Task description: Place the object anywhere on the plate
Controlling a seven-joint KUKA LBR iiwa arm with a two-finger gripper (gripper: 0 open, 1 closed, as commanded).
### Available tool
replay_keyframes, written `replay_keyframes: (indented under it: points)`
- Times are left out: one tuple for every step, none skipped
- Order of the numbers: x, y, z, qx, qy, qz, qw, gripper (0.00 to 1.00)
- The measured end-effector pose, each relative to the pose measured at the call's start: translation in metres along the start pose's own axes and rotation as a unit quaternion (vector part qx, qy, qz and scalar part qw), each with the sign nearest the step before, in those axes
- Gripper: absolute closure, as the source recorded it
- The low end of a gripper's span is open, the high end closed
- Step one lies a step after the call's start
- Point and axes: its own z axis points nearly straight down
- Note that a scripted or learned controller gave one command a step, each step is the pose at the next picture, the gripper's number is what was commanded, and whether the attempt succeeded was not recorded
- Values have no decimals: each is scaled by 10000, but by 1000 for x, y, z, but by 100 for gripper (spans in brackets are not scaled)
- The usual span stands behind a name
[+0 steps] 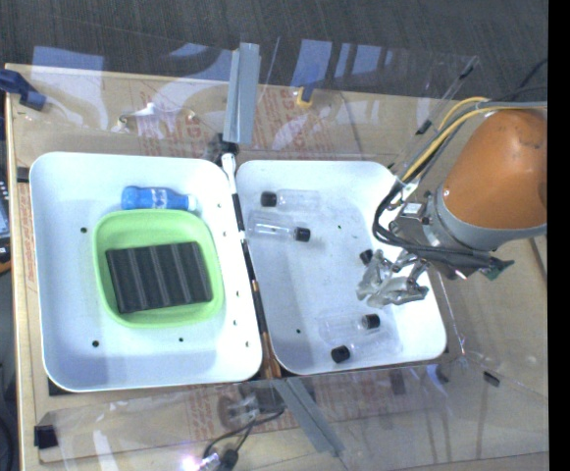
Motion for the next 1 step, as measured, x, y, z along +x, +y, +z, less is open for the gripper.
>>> replay_keyframes:
  points:
    - [0,0,0,0,1,-2,10000,0]
